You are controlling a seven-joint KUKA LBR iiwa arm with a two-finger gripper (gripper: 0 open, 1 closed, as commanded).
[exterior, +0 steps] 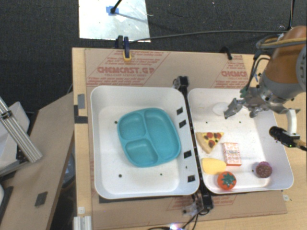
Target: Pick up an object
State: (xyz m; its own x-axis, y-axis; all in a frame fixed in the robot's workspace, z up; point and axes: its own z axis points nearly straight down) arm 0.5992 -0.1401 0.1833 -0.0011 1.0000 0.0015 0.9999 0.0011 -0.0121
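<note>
Claw (243, 108) over right bin's (283, 143) upper part, fingers spread apart, nothing between them; pizza slice (209, 140) lies below, well apart.

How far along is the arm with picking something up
Nothing looks picked yet. The pizza slice, red-and-white box, yellow piece, tomato and dark red ball all lie in the right bin. The gripper hangs above that bin's far end, with nothing seen between its fingers. Descent, grasp and lift remain.
</note>
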